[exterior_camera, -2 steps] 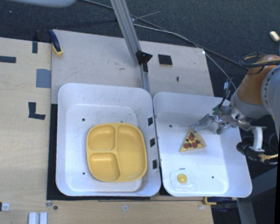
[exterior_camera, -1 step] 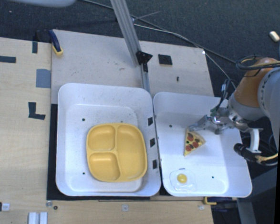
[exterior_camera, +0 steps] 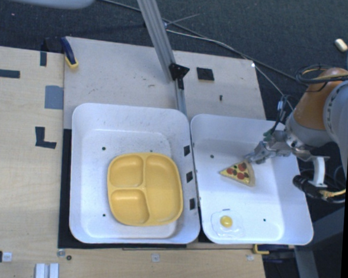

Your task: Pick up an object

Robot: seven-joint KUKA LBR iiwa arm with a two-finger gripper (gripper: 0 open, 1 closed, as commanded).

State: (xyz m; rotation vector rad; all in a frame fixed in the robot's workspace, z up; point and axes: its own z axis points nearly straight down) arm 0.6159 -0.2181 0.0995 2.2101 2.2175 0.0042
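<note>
Reaching into the right bin (exterior_camera: pixel 286 232), the gripper (exterior_camera: pixel 257 157) hovers just beside the pizza slice (exterior_camera: pixel 239 173), at its one o'clock, not holding it, so the approach step is in hand and next it must descend over the slice.

The hand (exterior_camera: pixel 257 157) hovers just beside the pizza slice (exterior_camera: pixel 239 172) in the right bin (exterior_camera: pixel 293 224) — a yellow divided plate (exterior_camera: pixel 145 188) fills the left bin (exterior_camera: pixel 86 159).

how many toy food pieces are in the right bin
2. A pizza slice lies near the middle of the right bin, just beside the gripper. A fried egg sits near the front edge. Nothing appears hidden.
</note>
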